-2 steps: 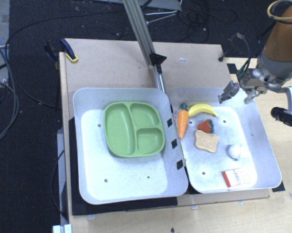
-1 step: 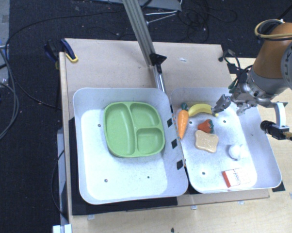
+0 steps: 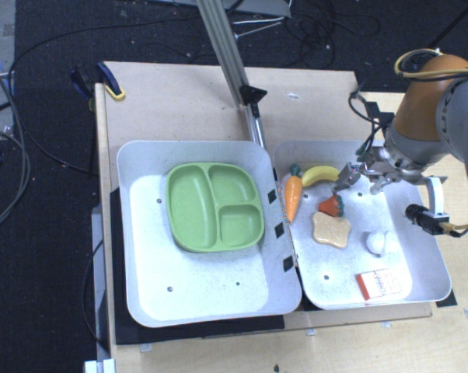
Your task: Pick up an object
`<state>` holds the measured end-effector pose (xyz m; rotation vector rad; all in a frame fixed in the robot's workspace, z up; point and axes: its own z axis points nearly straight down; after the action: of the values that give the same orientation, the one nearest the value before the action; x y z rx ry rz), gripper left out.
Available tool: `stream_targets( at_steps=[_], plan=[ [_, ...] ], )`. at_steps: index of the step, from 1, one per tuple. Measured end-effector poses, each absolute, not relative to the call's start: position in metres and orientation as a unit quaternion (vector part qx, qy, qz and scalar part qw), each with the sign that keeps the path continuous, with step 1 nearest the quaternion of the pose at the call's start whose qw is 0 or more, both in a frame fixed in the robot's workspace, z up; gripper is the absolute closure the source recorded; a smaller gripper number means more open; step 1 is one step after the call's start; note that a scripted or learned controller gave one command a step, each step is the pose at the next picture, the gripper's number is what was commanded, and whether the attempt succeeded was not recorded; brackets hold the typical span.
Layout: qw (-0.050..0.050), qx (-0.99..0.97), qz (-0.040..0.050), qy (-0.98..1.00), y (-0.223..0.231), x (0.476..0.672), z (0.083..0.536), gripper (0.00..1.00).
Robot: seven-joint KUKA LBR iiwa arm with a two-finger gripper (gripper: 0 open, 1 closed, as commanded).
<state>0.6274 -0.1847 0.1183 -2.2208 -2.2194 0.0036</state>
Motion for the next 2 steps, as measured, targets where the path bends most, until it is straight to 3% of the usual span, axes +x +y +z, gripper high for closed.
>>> stream_targets(
  at_steps=[1,2],
  plan=[
    [0.000,-0.707,0.0008,-0.707,-0.184,0.627,0.091,0.00],
    [-0.002,-0.707,-0.0003,-0.707,-0.184,0.628,0.103,1.00]
  ],
)
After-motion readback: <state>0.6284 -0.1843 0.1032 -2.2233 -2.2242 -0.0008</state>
